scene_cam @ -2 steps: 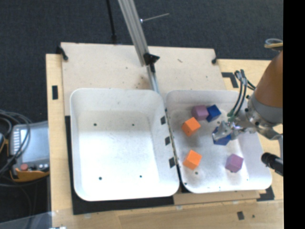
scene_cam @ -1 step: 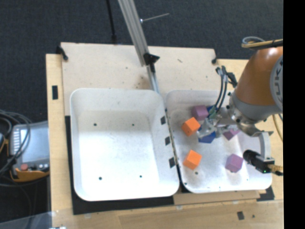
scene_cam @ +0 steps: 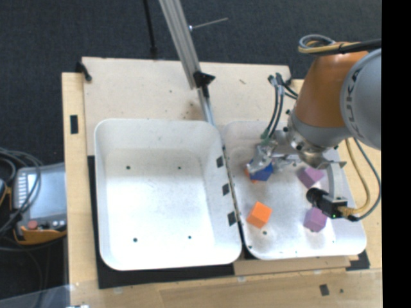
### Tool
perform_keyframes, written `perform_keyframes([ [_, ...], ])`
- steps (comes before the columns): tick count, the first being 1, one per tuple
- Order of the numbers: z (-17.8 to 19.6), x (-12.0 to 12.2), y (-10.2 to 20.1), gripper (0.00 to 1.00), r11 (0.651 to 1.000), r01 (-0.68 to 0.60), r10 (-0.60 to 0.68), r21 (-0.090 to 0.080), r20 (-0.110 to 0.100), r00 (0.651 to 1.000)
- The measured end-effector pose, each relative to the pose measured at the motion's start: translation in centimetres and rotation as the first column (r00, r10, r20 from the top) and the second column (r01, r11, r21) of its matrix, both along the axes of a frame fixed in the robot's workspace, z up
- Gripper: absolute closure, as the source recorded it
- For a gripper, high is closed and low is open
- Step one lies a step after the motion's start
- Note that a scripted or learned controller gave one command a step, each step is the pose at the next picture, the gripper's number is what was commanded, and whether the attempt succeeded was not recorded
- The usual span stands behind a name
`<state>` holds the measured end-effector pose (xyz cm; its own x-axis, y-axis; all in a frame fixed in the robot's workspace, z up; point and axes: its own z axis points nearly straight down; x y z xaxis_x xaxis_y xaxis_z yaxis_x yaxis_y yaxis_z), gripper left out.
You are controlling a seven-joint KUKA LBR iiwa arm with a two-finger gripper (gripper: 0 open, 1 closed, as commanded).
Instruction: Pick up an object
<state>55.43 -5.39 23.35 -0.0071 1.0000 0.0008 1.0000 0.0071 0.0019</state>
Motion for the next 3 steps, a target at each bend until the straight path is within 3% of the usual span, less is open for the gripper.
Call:
perform_keyframes([
  [2,0.6,2.5,9.2,1.00,1.000,0.001,-0.001,0.000,-0.002,1.000],
  [3,-0.5,5.1,13.9,1.00,1.000,0.001,-0.001,-0.001,-0.001,1.000],
])
